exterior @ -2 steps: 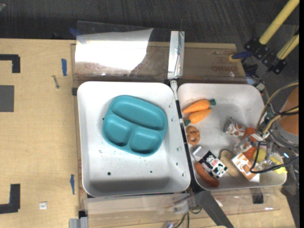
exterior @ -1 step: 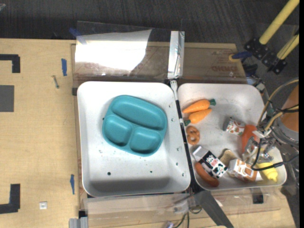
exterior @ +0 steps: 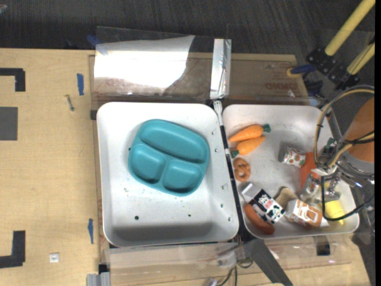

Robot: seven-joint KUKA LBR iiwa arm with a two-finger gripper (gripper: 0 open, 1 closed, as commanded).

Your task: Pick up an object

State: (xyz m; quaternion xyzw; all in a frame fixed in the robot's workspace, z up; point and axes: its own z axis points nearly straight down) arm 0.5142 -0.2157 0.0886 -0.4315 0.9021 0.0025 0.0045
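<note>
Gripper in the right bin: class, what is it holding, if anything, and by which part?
It cannot be told: the gripper sits low among toys in the right bin, with no hold visible.

Arm [exterior: 364, 137] cut off by right edge; claw [exterior: 322, 183] fingers indistinct, perhaps over orange item [exterior: 306, 170], partly hidden.

We see our arm [exterior: 364, 137] at the right edge as a rounded orange band over grey casing; thin yellow and black cables [exterior: 326, 119] loop around it; our gripper [exterior: 321, 186] is pale metal, small and blocky, with dark fittings at its wrist.
</note>
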